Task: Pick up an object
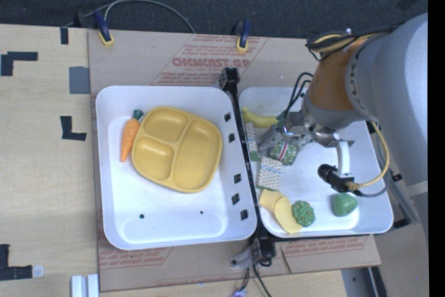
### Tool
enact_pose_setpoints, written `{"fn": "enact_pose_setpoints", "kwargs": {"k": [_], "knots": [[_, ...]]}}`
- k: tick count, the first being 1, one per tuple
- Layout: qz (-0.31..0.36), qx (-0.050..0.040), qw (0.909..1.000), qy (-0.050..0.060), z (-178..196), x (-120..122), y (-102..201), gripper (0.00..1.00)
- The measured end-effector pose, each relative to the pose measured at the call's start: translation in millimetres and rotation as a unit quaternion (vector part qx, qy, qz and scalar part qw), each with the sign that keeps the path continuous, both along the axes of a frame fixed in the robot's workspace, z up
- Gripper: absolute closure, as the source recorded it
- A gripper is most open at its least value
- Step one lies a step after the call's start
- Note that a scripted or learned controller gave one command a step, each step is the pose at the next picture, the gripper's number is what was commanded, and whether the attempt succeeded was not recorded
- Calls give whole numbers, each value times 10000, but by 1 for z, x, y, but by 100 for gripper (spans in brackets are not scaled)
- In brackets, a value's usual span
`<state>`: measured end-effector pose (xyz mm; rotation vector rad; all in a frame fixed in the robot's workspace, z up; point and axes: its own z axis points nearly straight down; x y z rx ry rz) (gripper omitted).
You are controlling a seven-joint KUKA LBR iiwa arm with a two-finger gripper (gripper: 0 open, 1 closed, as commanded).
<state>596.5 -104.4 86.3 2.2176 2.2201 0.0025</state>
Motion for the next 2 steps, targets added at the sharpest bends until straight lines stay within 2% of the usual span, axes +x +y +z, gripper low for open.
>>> {"fn": "enact_pose_setpoints", "kwargs": {"k": [1, 2], "knots": [[1, 6, 10000, 11, 0, 21, 0, 0], [-5, -12, 10000, -5, 0, 0, 5, 0]]}}
